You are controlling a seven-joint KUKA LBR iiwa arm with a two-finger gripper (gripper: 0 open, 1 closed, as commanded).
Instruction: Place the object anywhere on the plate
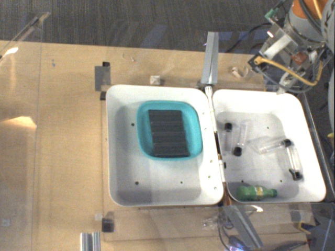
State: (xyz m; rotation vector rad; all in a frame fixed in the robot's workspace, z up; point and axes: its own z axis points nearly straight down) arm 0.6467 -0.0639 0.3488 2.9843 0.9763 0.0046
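Your gripper (285, 56) hangs beyond the right bin (309, 184); whether it's open, you cannot tell. The clear tubes (272, 146) and green bottle (256, 193) lie there, off the teal plate (194, 127). Expect slips: tubes roll, and the bottle hugs the wall.

Bench (52, 140): pale wooden top, seen from above at a slant.
Left bin (118, 187): shallow, white, resting on the bench.
Right bin (309, 140): shallow, white, edge to edge with the left bin.
Grey bar (211, 59): lies on the bench behind the seam between the bins.
Dark blocks (102, 76): small fixtures on the bench, near the left bin's far and near (107, 224) corners.
Small pale block (155, 80): just behind the left bin.
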